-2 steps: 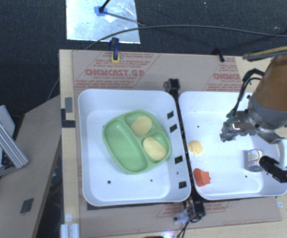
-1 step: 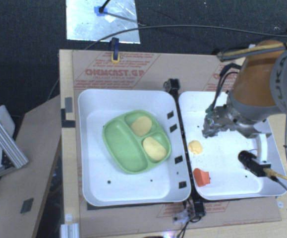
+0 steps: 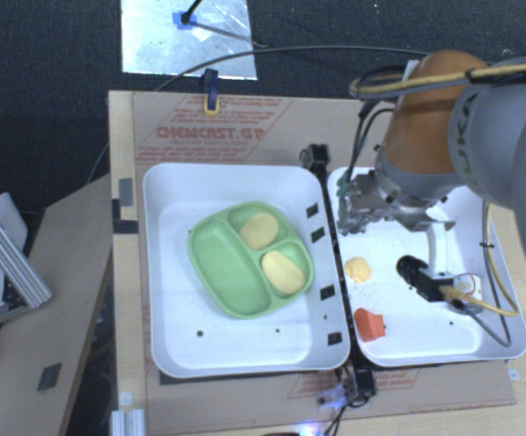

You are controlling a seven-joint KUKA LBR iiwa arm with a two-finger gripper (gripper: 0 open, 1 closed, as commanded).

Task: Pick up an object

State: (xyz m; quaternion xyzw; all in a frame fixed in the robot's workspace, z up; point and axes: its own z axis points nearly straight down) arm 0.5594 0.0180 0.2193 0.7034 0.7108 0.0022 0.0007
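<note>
Low over the right white bin [image 3: 426,334], hard by its left wall: the gripper [image 3: 358,214] of the grey arm [image 3: 508,143], reaching in from the view's right. Grips nothing that can be seen; whether released or clenched, impossible to tell from this angle.

Just toward the view's lower edge from the gripper, on the bin floor and apart from it: a pale yellow lump [image 3: 358,269], the loose thing nearest to it. Farther the same way, near the bin's front-left corner: a red-orange piece [image 3: 369,324], well clear of the gripper.

Across the dividing wall, to the view's left of the gripper, in the left white bin [image 3: 181,334]: a green divided plate [image 3: 226,275], lying flat and turned at an angle. Carries two yellowish rounded pieces, one in each small compartment. Upper piece [image 3: 261,230] roughly level with the gripper; lower piece [image 3: 282,272] beneath that level in the view, just beside the first with a ridge between them. Large compartment on the plate's side farthest from the gripper.
</note>
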